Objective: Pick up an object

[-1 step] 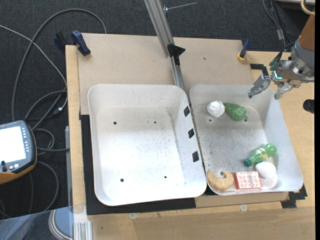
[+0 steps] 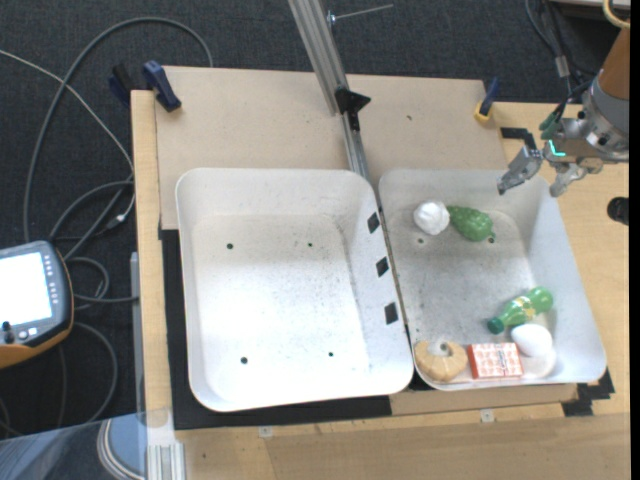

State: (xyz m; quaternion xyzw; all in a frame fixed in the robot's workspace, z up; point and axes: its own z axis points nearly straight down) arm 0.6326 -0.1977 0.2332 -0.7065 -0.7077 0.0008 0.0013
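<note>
Fingers of the gripper stand apart with nothing between them, hovering over the upper right rim of the right bin. Inside that bin, 2 things sit near the top: a white ball touching a dark green object. Along the bottom edge lie a round bun, a red and white box, a white egg and a green bottle. At the frame's centre left is the left bin.
</note>
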